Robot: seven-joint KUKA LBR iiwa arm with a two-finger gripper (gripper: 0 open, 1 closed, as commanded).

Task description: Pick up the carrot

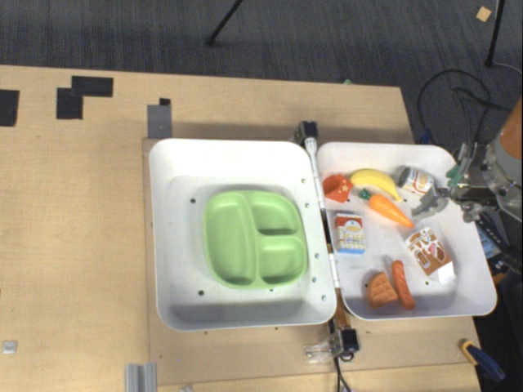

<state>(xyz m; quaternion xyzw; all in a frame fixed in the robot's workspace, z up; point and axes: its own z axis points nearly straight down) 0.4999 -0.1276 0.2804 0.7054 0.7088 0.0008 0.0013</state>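
Tapered orange plastic carrot (pixel 389 209): touching curved yellow banana (pixel 375 181). My end effector (pixel 431 203), spread unclear, may snag banana.

A dark grey carpet (pixel 122 15) covered the floor at the far side of the scene. A thin black stand leg (pixel 235 8) slanted across it near the middle, and another thin pole (pixel 496 19) stood at the far right. A small tan scrap (pixel 485 13) lay on the carpet near that pole. Black cables (pixel 445 88) looped over the floor at the right. The light wooden bench (pixel 73 243) filled the near part, with black patches (pixel 82 96) on its far left area. The light was even and soft.
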